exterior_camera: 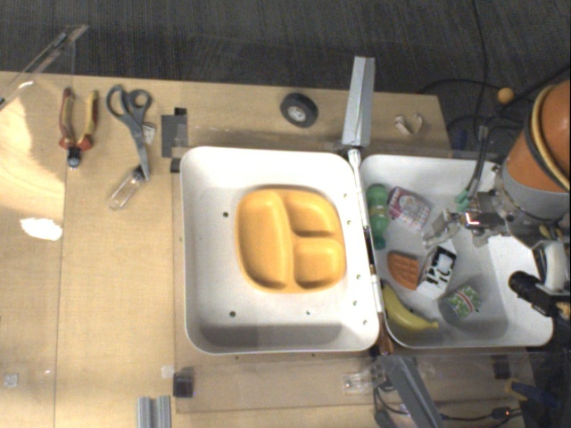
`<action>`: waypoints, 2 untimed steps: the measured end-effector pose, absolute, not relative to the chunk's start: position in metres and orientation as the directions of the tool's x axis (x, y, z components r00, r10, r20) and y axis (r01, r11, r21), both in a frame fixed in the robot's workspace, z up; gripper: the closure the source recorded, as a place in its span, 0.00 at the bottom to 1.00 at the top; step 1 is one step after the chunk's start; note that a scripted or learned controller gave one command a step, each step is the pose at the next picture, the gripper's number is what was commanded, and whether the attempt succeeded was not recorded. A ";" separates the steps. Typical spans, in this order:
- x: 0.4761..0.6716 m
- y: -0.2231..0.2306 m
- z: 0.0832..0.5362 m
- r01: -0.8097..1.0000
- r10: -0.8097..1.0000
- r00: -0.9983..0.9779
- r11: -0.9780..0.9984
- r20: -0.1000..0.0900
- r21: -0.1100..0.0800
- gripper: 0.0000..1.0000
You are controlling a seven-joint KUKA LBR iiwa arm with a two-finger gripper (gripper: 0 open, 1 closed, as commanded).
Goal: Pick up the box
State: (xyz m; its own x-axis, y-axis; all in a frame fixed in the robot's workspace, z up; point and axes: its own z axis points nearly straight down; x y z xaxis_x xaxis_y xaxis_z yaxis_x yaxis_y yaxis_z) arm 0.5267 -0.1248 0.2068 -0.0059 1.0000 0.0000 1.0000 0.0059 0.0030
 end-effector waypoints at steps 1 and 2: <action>0.571 -0.105 0.103 0.998 0.998 -0.065 0.065 -0.002 0.008 0.00; 0.634 -0.122 0.088 0.999 0.999 -0.033 0.033 -0.004 0.008 0.00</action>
